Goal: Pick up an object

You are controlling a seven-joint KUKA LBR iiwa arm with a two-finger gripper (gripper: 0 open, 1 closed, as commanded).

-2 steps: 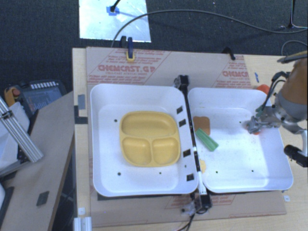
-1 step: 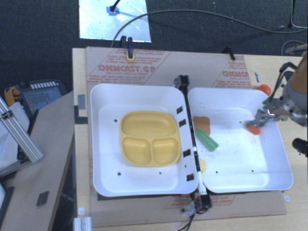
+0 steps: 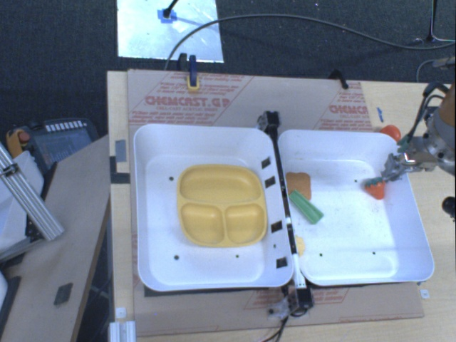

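From my feed I see two shallow white bins side by side on the bench. The left bin [image 3: 149, 191] holds one thing: a yellow divided tray [image 3: 221, 205] with three compartments, lying flat near the bin's middle, and I can make out nothing in its compartments. The right bin [image 3: 399, 262] carries the loose pieces. Close to the divider between the bins lies a tan, bread-like piece [image 3: 299, 184], and a green block [image 3: 306, 209] lies at a slant just below it, touching or overlapping its lower edge. A small pale yellow bit [image 3: 300, 246] sits lower down against the divider wall. Over at the right side of that bin there is a small orange-red object [image 3: 376, 189] with a green end, something like a toy carrot. The gripper [image 3: 390, 171] is right at that object, its tip at the object's upper right, but I cannot tell from here whether it is open, closed or holding it. Another orange-red shape [image 3: 390, 132] sits at the bin's far right rim
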